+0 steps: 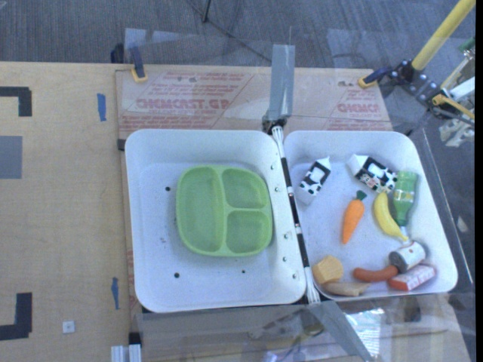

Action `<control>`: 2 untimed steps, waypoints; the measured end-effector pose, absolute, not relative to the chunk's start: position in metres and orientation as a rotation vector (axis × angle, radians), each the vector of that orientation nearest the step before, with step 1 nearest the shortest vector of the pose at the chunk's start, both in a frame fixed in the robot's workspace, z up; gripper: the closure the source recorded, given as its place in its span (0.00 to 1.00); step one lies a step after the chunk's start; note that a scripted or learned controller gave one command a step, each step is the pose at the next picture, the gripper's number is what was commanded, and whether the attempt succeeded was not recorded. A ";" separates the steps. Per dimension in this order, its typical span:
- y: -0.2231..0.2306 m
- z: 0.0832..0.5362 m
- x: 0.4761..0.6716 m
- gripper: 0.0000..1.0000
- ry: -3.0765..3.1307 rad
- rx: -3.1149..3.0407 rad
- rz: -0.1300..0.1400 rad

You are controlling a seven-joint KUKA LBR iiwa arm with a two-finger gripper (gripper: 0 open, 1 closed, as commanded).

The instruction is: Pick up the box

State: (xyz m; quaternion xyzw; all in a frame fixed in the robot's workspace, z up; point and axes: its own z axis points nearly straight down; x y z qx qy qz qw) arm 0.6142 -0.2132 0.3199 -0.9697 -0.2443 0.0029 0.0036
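Red-and-white small cardboard box [413,278] is wedged untouched against the toy-filled white bin's [324,228] corner wall; gripper state cannot be told.

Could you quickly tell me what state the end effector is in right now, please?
End effector: cannot be told from the camera view; nothing is seen gripped, and the red-and-white box lies in the right bin.

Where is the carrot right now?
The carrot lies near the middle of the right bin, in the camera view's right half, between the cow-patterned carton on its left and the banana on its right.
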 end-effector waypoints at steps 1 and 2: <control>-0.213 0.329 0.615 1.00 -0.770 -3.038 0.010; -0.222 0.249 0.639 1.00 -0.573 -3.086 0.007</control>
